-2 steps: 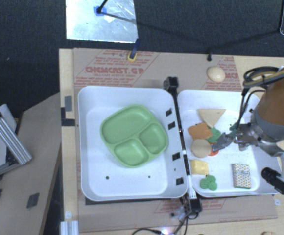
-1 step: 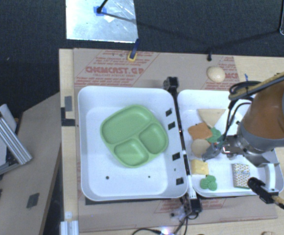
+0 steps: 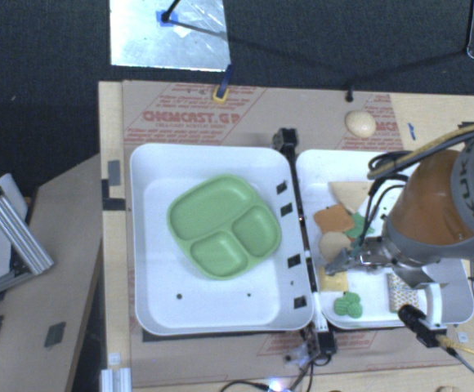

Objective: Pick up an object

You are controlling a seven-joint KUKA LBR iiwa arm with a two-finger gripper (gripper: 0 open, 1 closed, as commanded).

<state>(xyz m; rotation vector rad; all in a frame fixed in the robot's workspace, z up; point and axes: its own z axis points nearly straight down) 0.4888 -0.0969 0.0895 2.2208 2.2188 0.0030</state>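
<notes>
You see the gripper (image 3: 341, 260) low in the right bin (image 3: 458, 305), beside a round beige ball (image 3: 332, 243), which has no long axis. You cannot tell how it is set.

The desk (image 3: 180, 109) carries two shallow white bins side by side. The left bin (image 3: 151, 219) holds a green divided plate (image 3: 223, 225) lying near its middle, tilted at an angle to the bin's walls. The right bin (image 3: 319, 170) holds several small things: a tan flat piece (image 3: 349, 191) near its far edge, an orange-brown piece (image 3: 333, 218) just below that, a beige rounded thing (image 3: 332, 244), and a small green clump (image 3: 350, 305) by the near edge. The arm (image 3: 433, 211) reaches over this bin from the right, its gripper (image 3: 341, 261) low beside the beige rounded thing. A pale egg-shaped thing (image 3: 360, 123) rests on the desk beyond the right bin.
</notes>
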